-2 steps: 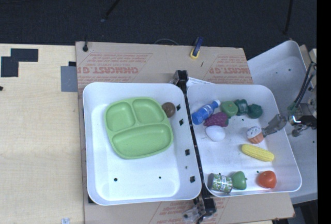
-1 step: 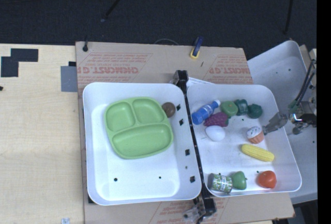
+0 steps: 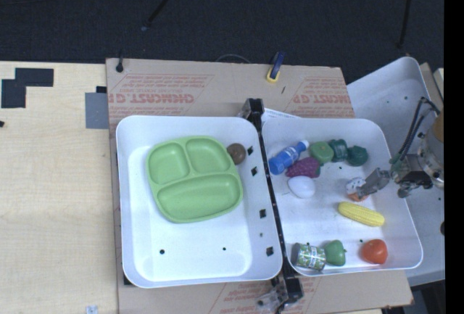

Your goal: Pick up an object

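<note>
your right bin holds smooth plastic toys: a blue bottle, purple grapes, a white egg, ribbed yellow corn, a round tomato, a green pepper and a shiny can. the gripper sits low at that bin's right side, above the corn, beside a small white-and-orange piece too blurred to identify; you can't tell how far it's open or whether it grips anything. the left bin carries a glossy green divided plate, with a brown ball at its rim.

I reach in low over the right rim of the right bin, my wrist just outside that rim. My gripper points inward over the bin floor, tilted down, just inside the rim, about midway along it.
</note>
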